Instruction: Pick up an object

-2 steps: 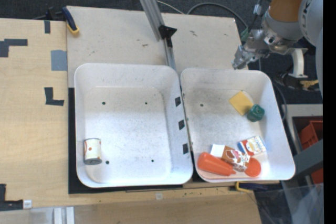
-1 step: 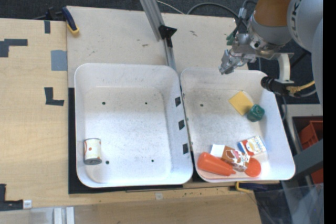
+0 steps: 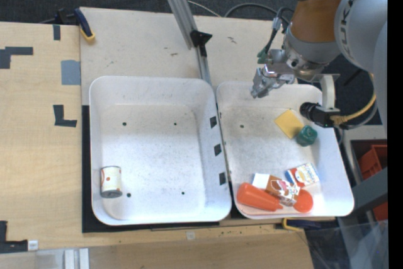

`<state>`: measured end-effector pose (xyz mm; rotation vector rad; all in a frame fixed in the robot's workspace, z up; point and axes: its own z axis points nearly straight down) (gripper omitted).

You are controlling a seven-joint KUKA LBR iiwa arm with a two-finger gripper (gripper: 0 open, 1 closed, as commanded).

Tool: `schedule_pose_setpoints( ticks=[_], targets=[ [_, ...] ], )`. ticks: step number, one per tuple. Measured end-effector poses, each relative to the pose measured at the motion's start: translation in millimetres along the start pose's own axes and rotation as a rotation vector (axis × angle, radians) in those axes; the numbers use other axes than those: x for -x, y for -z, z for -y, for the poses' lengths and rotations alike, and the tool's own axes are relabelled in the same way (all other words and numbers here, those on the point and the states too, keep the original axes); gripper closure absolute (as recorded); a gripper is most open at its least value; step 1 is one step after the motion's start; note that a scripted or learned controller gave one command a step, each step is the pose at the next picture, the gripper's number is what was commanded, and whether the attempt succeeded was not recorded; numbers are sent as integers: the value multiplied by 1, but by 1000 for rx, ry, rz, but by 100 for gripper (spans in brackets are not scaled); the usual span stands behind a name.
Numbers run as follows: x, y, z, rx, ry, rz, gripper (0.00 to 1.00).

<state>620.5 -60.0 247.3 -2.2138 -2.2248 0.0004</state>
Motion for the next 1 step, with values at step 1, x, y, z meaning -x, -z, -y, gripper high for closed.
schedule_pose_setpoints(
  ticks=[1],
  targets=[
    [-37, 1, 28, -1, 0, 1, 100]
  ],
)
